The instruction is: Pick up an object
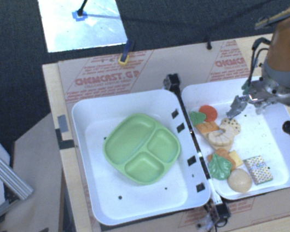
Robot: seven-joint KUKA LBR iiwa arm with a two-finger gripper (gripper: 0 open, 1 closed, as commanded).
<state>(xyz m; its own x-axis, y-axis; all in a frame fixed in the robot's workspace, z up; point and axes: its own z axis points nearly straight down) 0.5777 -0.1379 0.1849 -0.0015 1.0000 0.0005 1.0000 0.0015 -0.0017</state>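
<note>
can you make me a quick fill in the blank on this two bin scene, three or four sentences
1. The green divided tray lies in the ____ bin.
2. The tray has ____ compartments.
3. The gripper hovers over the ____ bin, above the pile of toy food.
4. The small patterned box sits beside a pale ____-shaped item.

Missing words: left; three; right; egg

Red print reading "CHEMCAST GP" shows on the brown protective sheet (pixel 106 76) beneath both bins.
</note>
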